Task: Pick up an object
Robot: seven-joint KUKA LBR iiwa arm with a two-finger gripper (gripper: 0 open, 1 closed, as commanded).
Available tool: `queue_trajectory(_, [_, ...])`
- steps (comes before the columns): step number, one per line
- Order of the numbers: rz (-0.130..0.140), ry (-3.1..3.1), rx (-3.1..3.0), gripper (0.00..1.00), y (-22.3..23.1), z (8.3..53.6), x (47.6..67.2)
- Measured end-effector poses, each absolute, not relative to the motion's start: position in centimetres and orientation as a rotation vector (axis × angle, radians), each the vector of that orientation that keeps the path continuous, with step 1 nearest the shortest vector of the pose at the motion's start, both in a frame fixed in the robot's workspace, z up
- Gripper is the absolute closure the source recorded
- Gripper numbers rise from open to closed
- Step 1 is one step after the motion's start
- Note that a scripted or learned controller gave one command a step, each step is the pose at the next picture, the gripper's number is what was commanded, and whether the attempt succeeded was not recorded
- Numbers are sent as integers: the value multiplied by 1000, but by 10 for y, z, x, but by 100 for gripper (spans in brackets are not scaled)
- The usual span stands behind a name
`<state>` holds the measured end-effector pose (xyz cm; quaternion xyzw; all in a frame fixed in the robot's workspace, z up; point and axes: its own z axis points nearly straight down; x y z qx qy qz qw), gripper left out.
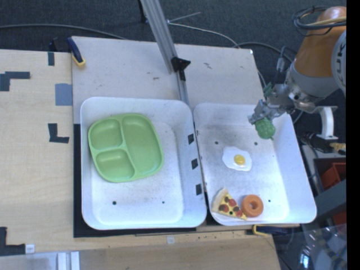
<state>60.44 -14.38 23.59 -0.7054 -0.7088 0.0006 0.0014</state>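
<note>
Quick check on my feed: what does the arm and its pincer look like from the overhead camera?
The arm enters from the right: a rounded orange band sits above a grey wrist section, with black cables looping over its top. A grey body edge carries part of dark lettering. The pincer is a small grey metal assembly with a green tint near its mount.

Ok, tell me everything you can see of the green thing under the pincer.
The green thing is a small, rounded, bumpy lump, dull green, possibly toy broccoli. It sits at the far right of the right bin, directly below the pincer, which meets its top. Whether it is gripped or lifted is unclear.
</note>
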Motion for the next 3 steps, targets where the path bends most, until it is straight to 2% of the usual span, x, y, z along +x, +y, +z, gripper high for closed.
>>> queue_trajectory(2, [3,-2226,-2212,100,-40,215,580])
queue_trajectory(3, [1,-2227,-2211,100,12,227,557])
